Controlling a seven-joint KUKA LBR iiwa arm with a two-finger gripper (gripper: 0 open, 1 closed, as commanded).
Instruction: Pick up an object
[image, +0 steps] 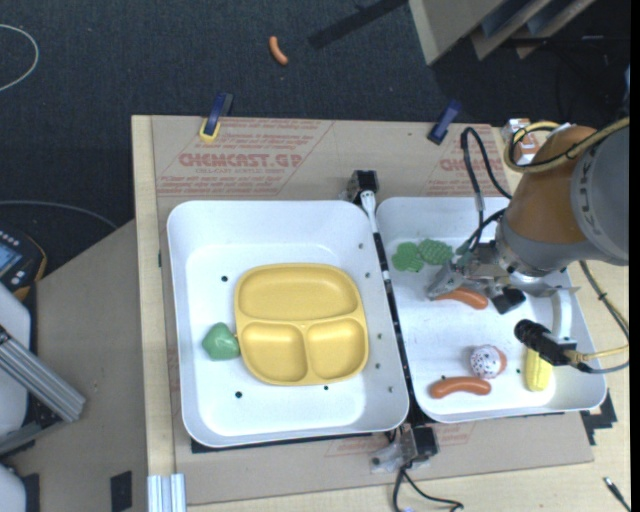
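We see the gripper low in the right bin, its metal fingers angled toward eight o'clock. The upper sausage lies right at the fingertips, its long axis running from nine to three o'clock. We cannot tell whether the fingers are spread or closed on it, since the wrist covers much of them. We judge this sausage the likely target, as the green piece sits at eleven o'clock and the lower sausage lies well apart at six.
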